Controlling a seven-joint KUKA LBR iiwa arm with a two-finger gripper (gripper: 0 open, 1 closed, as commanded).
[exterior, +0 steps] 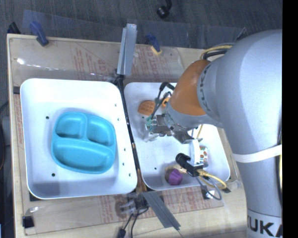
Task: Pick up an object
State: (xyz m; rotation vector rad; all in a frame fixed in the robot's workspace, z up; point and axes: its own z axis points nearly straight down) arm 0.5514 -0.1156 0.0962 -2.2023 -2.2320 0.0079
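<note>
The pick looks to be at an early or middle stage: nothing is visibly lifted clear of either bin. The arm (248,83) reaches in over the right bin (159,158), and the tool (152,126) sits low in that bin's upper left part, near the wall shared with the left bin (35,98). I cannot tell whether the tool is released or clenched; its tip is small and blurred. A greenish scrap (149,121) shows right at the tip, but whether it is a loose thing being taken or part of the robot is unclear. The likeliest targets lie in the right bin. A brown lump (147,106) rests just beside the tool, on the side toward the bin's far wall. A purple lump (174,177) lies well apart from the tool, near the bin's near wall. A small white spotted piece (202,155) lies toward the bin's right wall. In the left bin a blue divided tray (83,143) lies flat and untouched. Judging from this, the approach is made, while a secure hold and the lift off the worktop (64,58) are left to do or to confirm.
</note>
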